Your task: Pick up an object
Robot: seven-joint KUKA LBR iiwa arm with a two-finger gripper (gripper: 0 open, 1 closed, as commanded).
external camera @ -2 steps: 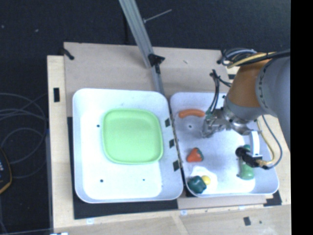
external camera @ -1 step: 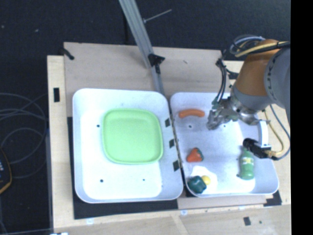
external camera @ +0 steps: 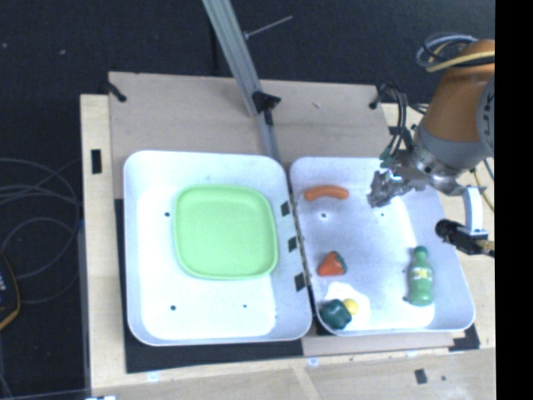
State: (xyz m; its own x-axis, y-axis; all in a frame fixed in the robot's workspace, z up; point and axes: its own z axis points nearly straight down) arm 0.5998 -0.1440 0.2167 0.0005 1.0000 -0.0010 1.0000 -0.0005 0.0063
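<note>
**Tech:** What have you got, biggest thing first?

**Operator:** The left bin point(external camera: 150, 307) carries a green plate point(external camera: 226, 231), well left of the jaws and no part of my plan. The right bin point(external camera: 441, 302) sits under the arm. In it, from large to small: a green bottle point(external camera: 420, 277) below and a little right of the jaws, a white piece with a teal and yellow lump point(external camera: 342, 304) below and left, an orange sausage-shaped piece point(external camera: 326, 193) just left of the jaws at about their level, and a small red-orange piece point(external camera: 332, 263) below-left.

**Tech:** Which one do you fancy?

**Operator:** The orange sausage-shaped piece, being nearest. I judge it light, probably smooth plastic or rubber, so it may roll or slip. I'd take it across the middle of its narrow width.

**Tech:** And the jaws?

**Operator:** The gripper point(external camera: 381, 192) hangs over the bin's upper part, apart from every object. I see nothing between its fingers, and from this angle I can't tell how far open they are.
</note>
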